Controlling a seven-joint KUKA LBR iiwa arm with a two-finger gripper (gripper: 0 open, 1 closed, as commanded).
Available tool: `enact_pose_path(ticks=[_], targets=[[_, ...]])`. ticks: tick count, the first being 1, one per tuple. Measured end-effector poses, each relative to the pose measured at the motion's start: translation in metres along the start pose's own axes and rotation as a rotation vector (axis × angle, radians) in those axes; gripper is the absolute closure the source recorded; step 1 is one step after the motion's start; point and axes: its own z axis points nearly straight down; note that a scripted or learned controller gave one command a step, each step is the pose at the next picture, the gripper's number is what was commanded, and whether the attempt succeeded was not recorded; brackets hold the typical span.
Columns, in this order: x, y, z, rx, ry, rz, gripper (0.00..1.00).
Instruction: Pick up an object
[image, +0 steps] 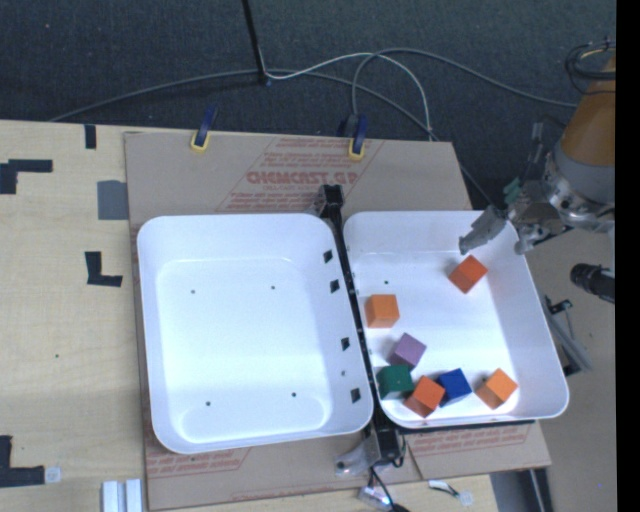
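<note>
Your gripper (497, 232) hangs over the right bin's (520, 330) far right corner; you cannot tell how it is set. An orange cube (467, 273) lies just below it, apart from it. Other blocks (430, 380) sit well nearer.

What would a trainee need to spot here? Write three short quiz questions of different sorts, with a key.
1. True or false: the purple block lies in the left bin.
2. Which block lies nearest the claw?
A. blue block
B. orange block apart from the rest
C. green block
3. Fill in: all the blocks lie in the ___ bin.

Key: 1 false; 2 B; 3 right.
</note>
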Motion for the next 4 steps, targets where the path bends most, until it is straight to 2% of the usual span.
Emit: enact_pose_path(ticks=[1, 3, 4], targets=[[0.0, -0.001, 0.042, 0.003, 0.001, 0.0, 0.0], [0.015, -0.002, 0.154, 0.004, 0.001, 0.0, 0.0], [0.015, 0.0, 0.141, 0.0, 0.0, -0.001, 1.0]])
